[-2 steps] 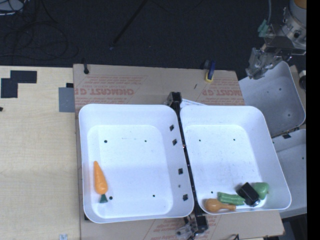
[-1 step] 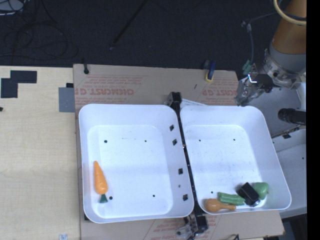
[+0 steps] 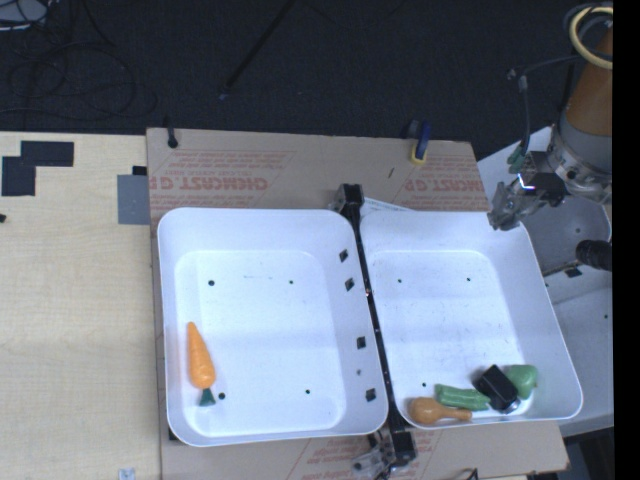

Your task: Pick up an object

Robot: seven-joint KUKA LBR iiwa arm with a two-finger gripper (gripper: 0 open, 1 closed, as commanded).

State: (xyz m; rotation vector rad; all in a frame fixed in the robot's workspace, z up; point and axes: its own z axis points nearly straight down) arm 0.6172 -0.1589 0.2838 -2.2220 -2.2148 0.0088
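An orange toy carrot [image 3: 200, 359] with a dark green top lies near the front left corner of the left bin [image 3: 180, 233]. In the front right corner of the right bin [image 3: 545, 298] sit a green toy vegetable [image 3: 461, 397], a black block [image 3: 497, 387], a green rounded piece [image 3: 523, 377] and an orange-tan pear-shaped toy [image 3: 436, 411], bunched together. My gripper [image 3: 505, 210] hangs above the right bin's far right corner, away from all the objects. Nothing shows between its fingers.
Both bins rest on a brown cardboard sheet [image 3: 300, 168] on the bench. A black divider clamp [image 3: 352, 203] runs between the bins. A blue and yellow clip [image 3: 420, 141] sits at the cardboard's far edge. Cables trail from the arm at right.
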